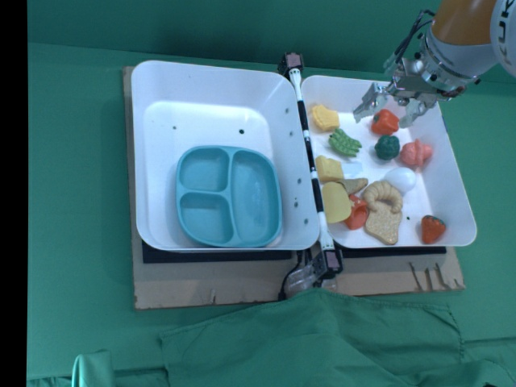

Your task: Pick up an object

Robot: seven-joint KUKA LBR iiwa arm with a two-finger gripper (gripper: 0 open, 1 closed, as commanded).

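The right white bin [455,185] holds several toy foods. A red pepper [385,122] lies near its far edge. My gripper [393,106] hangs at that spot, open, with one finger [367,101] to the left of the pepper and the other to its right; nothing is held. Close by are a dark green broccoli [387,147], a pink piece [416,154], a green pea pod [344,143] and a yellow piece [325,118]. Nearer the front lie a white egg [401,179], a croissant [383,193] and a strawberry [433,229].
The left white bin [161,95] holds a teal divided plate [229,195]. A black-and-white hinge strip [309,147] runs between the bins. Green cloth [322,341] lies bunched at the front. Brown board [201,285] sits under both bins.
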